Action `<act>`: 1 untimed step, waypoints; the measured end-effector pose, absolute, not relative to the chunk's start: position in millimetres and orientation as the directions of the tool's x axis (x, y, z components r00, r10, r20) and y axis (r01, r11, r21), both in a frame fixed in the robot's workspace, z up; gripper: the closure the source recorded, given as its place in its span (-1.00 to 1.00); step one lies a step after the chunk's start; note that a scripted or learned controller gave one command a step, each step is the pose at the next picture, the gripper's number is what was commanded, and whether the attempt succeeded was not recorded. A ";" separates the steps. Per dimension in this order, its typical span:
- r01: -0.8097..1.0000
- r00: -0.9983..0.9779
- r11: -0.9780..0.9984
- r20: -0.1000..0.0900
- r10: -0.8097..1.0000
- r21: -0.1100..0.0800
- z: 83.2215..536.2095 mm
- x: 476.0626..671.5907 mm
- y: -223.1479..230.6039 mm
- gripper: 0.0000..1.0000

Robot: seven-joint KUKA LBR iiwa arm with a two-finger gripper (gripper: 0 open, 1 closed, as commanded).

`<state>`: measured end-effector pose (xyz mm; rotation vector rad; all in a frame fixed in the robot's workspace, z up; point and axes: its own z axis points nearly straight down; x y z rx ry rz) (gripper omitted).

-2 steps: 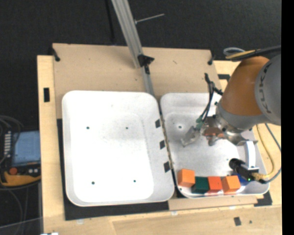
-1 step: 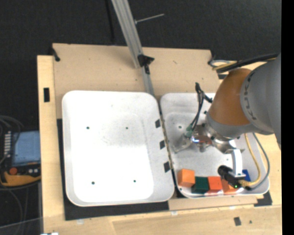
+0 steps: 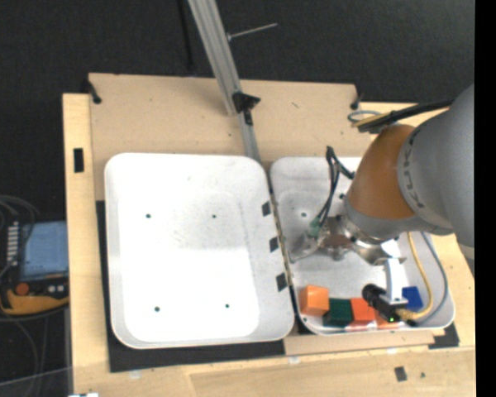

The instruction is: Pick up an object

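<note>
Arm (image 3: 413, 180) over the right bin (image 3: 302, 180), gripper (image 3: 326, 242) low inside it; its grip state cannot be told. Below the gripper, along the near wall: orange block (image 3: 316, 299), green block (image 3: 341, 311), blue block (image 3: 412, 297).

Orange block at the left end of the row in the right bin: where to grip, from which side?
Judging from this view, take the orange block from above, across its near and far faces. Its left side is close to the right bin wall and the green block sits against its right, so those sides look blocked. The top looks flat and unobstructed.
</note>
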<state>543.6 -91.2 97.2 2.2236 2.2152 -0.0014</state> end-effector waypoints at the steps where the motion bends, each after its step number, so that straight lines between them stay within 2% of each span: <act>1: 1.000 0.012 -0.012 0.000 1.000 0.005 108.9 544.7 -91.5 1.00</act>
